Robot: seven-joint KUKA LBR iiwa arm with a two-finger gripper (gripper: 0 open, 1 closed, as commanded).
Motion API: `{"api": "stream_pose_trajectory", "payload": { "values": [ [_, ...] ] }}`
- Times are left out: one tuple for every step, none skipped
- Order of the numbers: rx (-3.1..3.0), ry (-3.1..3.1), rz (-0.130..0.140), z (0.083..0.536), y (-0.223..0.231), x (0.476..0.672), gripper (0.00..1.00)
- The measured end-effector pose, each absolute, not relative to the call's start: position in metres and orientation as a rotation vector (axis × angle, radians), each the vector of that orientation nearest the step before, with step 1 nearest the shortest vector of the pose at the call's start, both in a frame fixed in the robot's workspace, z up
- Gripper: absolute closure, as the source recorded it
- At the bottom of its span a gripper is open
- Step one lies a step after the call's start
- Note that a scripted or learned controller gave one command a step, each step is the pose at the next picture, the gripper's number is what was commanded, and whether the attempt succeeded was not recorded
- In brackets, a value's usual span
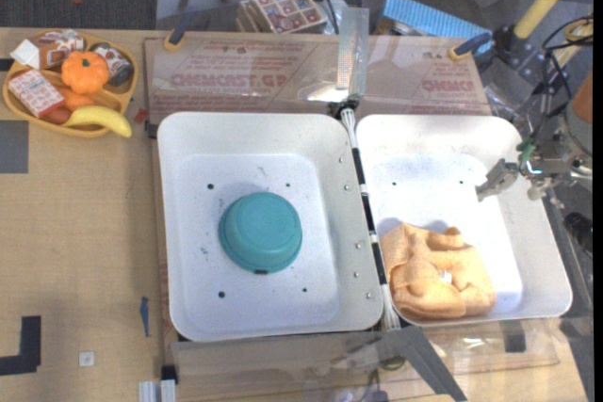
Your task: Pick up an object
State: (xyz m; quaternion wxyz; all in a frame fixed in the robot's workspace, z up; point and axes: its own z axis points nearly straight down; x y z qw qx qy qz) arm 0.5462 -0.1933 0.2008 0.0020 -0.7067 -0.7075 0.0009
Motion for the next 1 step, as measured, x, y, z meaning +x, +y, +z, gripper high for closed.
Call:
{"api": "stream_pose_trajectory", "payload": {
  "values": [
    [-2.217, -2.220, 0.003, 0.2008, -0.1933, 0.5462, 0.00]
  ]
}}
